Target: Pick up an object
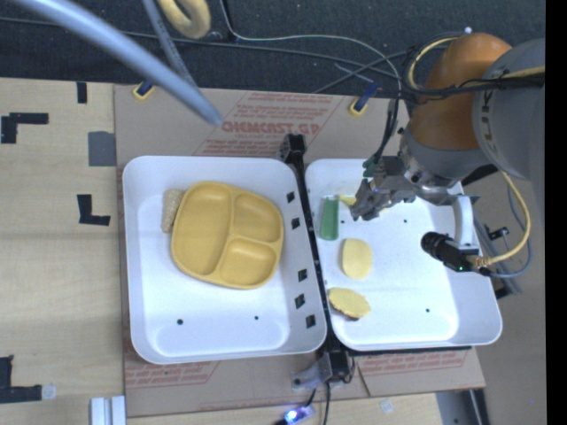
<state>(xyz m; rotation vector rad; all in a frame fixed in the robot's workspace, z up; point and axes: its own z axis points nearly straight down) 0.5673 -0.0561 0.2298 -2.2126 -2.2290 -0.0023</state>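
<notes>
Nearest me, yellow pieces (pixel 349 304) lie untouched; gripper (pixel 370 199) hovers by green block (pixel 329 217), grip state unclear; I'd descend squarely.

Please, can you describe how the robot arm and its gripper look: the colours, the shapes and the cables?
The arm is thick and rounded, grey, with a bulbous orange band above the wrist. Thin black and yellowish cables loop around the wrist and hang along its side. The gripper is a small dark metal assembly with narrow fingers. A black cylindrical part sticks out beside a white bracket below the wrist.
</notes>
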